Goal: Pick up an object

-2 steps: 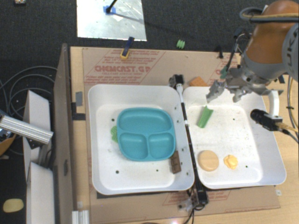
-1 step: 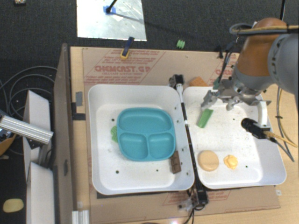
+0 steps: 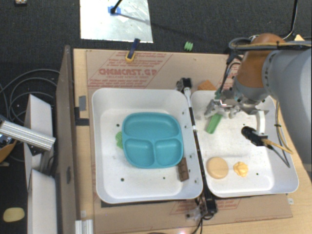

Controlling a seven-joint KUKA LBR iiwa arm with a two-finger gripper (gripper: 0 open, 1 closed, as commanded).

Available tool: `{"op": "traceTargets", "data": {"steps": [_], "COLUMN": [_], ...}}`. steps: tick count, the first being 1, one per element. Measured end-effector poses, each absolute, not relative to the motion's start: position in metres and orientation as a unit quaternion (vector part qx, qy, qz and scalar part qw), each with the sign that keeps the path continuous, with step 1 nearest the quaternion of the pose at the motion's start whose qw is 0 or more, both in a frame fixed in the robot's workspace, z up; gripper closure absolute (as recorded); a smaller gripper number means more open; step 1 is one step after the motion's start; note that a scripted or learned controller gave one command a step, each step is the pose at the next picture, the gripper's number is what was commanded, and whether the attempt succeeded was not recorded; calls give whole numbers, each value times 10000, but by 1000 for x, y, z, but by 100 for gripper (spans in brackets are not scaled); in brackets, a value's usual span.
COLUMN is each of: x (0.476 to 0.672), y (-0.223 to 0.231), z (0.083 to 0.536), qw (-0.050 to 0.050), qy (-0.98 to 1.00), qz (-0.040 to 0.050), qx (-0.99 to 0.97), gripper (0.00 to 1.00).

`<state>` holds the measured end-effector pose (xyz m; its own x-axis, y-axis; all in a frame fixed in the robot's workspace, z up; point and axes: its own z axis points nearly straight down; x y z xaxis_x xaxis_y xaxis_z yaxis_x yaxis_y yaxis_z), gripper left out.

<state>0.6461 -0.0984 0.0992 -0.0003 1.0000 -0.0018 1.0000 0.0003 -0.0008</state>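
**Robot arm over two bins:** A grey robot arm [image 3: 285,74] with an orange band reaches in from the right over two shallow white bins. The bins sit side by side on a printed cardboard sheet [image 3: 126,69]. The gripper [image 3: 223,110] hangs over the upper left part of the right bin [image 3: 286,182], close to the raised wall where the two bins meet. Whether it is open or closed cannot be told from this angle.

A green tube [image 3: 212,124] lies just below the gripper. Its upper end is at the gripper's lower edge and its lower end points down and slightly left. Whether the two touch cannot be told. The tube is short, round-sided and plain bright green. It lies nearly parallel to the wall between the bins, with a thin strip of white floor between them.

The middle of the right bin is bare white floor, the widest open room in the scene. Near the bin's front edge sit a tan round disc [image 3: 217,167] and, just beside it, a small yellow lump [image 3: 240,168]. Both are well apart from the tube.

The left bin [image 3: 105,147] is largely taken up by a blue-green divided plate [image 3: 152,139], which leaves open strips along the back and front edges. A brown bar [image 3: 183,170] lies at the plate's lower right corner, beside the wall between the bins. A green scrap [image 3: 118,139] peeks out at the plate's left rim.
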Motion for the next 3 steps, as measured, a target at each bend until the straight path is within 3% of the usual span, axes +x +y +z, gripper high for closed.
{"op": "traceTargets", "data": {"steps": [1,2,3], "x": [647,647,642], "y": [-97,-97,-96], "z": [116,116,83], "qw": [16,16,-2], "qy": [7078,7078,7074], "qz": [13,12,-4], "qx": [7064,7064,7068], "gripper": [100,0,0]}}
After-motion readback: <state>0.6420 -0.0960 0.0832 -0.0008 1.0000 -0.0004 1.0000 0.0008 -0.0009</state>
